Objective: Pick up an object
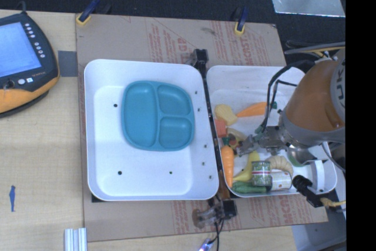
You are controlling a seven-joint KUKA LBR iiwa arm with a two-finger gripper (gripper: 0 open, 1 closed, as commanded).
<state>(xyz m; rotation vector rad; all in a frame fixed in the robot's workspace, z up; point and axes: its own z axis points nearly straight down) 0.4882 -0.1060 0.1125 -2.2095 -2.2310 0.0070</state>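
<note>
The right bin point(235, 76) holds a heap of toy foods. Among them are a pale yellow piece point(224, 113), an orange carrot point(252, 109) lying across, a second carrot point(227, 164) along the left wall, a red piece point(220, 126) and a small can point(261, 173) with a green label. My gripper point(251, 143) reaches in from the right and hangs low over the middle of the heap, just above small mixed pieces point(234, 141). The arm's orange wrist point(314, 106) hides the bin's right side.
The left bin point(103, 126) holds a teal divided plate point(157, 116). A tablet in an orange case point(23, 62) lies at the far left of the bench. Clamps point(87, 12) point(239, 20) pin the cardboard sheet at the back. A white cylinder point(282, 180) lies beside the can.
</note>
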